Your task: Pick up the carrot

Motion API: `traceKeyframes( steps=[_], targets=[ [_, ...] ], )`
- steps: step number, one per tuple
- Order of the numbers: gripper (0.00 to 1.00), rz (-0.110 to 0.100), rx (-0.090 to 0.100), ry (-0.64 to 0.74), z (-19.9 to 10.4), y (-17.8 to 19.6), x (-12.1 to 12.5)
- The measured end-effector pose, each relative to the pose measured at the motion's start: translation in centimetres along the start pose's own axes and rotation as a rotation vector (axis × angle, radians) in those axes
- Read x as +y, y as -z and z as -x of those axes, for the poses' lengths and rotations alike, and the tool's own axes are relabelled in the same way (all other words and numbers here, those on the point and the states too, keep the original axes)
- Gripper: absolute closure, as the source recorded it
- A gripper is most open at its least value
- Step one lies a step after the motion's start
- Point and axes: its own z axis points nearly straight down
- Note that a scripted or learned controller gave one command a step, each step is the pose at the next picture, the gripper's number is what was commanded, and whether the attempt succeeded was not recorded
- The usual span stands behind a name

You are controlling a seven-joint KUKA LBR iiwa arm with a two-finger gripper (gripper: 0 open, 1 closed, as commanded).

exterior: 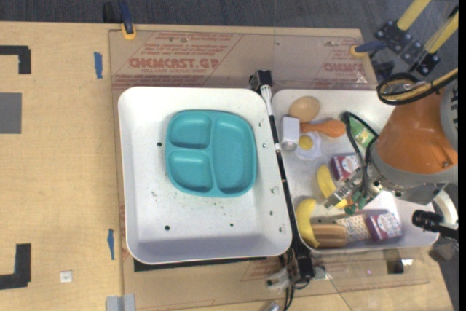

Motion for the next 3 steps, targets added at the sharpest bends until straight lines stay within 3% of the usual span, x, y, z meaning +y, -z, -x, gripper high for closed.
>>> traceKeyframes(
  steps=[1,2,3],
  targets=[
    [1.00,-0.016,0.027,-0.360,1.2,-1.0,1.0],
    [1.00,-0.007,0.020,-0.117,9.5,-1.3,-5.1],
    [1.00,-0.019,0.023,-0.378,5.5,5.4,-0.9]
  ],
)
